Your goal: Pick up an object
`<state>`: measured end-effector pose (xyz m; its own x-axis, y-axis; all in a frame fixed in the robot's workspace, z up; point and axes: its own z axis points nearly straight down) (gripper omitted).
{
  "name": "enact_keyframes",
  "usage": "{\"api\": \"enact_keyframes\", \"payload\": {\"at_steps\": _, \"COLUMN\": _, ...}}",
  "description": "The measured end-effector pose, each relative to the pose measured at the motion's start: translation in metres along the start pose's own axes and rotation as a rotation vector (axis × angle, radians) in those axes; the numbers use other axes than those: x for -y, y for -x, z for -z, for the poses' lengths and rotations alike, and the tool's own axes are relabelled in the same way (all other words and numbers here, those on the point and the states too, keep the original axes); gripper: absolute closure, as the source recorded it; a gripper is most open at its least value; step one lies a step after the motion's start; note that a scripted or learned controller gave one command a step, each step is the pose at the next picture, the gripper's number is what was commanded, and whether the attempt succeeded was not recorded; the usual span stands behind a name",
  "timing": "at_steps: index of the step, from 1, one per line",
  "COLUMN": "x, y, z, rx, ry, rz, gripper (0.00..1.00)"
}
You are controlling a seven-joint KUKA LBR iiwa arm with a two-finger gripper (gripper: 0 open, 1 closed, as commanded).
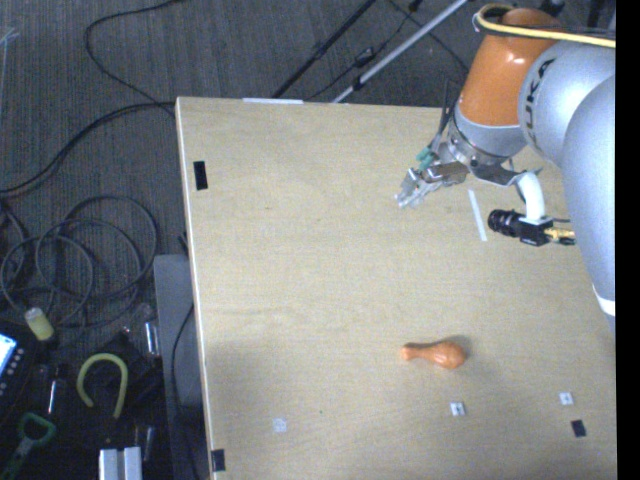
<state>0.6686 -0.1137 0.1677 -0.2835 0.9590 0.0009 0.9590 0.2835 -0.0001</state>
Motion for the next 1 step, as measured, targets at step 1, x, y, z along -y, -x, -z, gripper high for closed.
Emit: {"api": "enact_keyframes", "payload": {"at_steps": 1, "x": 0.0879, "y": 0.0435, "z": 0.0685, "rx": 0.002, "ry": -0.001, "rz": 0.175, "gripper": 1.0}}
